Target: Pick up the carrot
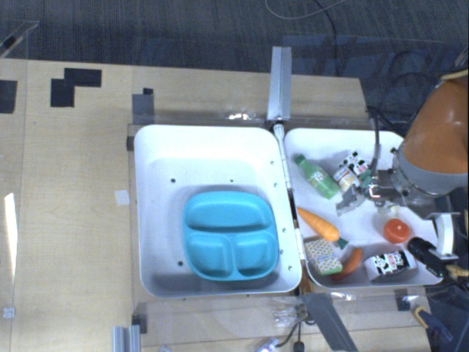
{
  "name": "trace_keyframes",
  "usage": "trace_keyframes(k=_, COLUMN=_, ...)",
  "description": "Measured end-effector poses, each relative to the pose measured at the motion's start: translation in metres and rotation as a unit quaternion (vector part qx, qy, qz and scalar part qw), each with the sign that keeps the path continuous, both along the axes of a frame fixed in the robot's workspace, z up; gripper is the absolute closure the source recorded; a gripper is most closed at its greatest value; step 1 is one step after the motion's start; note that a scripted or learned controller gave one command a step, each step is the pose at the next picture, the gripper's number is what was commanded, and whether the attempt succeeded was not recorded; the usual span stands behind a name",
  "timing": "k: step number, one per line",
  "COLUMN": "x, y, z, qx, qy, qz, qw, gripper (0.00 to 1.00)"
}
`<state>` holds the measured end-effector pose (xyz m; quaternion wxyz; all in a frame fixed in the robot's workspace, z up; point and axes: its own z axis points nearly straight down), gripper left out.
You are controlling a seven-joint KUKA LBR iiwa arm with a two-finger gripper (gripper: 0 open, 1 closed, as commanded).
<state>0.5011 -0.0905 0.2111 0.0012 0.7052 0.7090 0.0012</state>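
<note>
You can see the carrot (319, 224), orange and long, lying in the right bin (381, 139) near its left wall. A green bottle (316, 177) lies above it. The gripper (357, 194) hangs close by, its fingers apart, holding nothing.

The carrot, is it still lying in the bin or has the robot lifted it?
Lying in the bin. The carrot rests flat on the right bin's white floor, near the divider, with the gripper apart from it, up and to the right.
</note>
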Motion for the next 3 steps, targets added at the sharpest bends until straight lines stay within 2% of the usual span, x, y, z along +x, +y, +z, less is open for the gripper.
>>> trace_keyframes(k=1, x=-0.003, y=0.002, z=-0.114, qx=0.0004, qy=-0.001, qz=-0.065, qw=0.9979, gripper=0.00)
trace_keyframes(k=2, x=-0.001, y=0.002, z=-0.104, qx=0.0007, qy=-0.003, qz=-0.065, qw=0.9979, gripper=1.00)
trace_keyframes(k=3, x=0.040, y=-0.009, z=0.024, qx=0.0004, qy=-0.001, qz=-0.230, qw=0.9733, gripper=1.00)
